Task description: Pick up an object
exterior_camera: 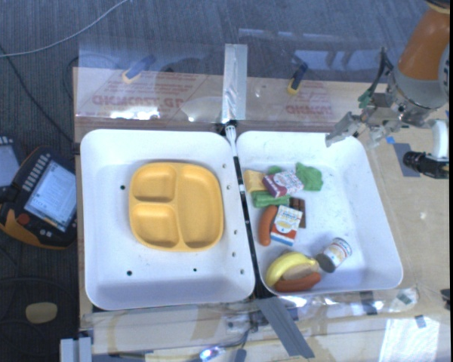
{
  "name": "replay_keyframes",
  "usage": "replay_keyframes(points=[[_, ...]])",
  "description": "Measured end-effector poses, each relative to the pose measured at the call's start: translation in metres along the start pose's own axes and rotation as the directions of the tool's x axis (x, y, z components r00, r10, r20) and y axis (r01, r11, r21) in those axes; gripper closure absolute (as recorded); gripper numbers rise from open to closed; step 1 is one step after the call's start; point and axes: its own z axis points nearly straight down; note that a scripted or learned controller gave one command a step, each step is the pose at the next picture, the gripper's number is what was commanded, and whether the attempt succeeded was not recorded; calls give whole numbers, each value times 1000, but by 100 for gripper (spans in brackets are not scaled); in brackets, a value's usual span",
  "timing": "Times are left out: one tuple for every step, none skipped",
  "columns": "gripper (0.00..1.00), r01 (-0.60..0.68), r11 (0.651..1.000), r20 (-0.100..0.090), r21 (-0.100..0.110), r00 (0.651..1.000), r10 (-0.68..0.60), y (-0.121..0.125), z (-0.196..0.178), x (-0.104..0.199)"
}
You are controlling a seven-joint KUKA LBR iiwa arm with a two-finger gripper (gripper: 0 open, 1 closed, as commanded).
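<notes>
Left bin (pixel 98 225): holds a divided plate (pixel 177 205).
Right bin (pixel 370 225): food toys (pixel 281 202) crowd its left side; banana (pixel 287 265) and small jar (pixel 334 253) lie nearer the front.
Gripper (pixel 355 127): over the right bin's back corner.

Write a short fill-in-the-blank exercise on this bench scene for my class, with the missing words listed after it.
1. The yellow divided plate lies in the ____ bin.
2. The banana rests near the right bin's ____ edge.
3. The plate has ____ compartments.
4. The small jar lies to the ____ of the banana.

Missing words: left; front; three; right
</notes>
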Motion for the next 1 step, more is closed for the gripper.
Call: replay_keyframes(points=[[0,-4,1000,4,-1,1000,4,-9,132,28]])
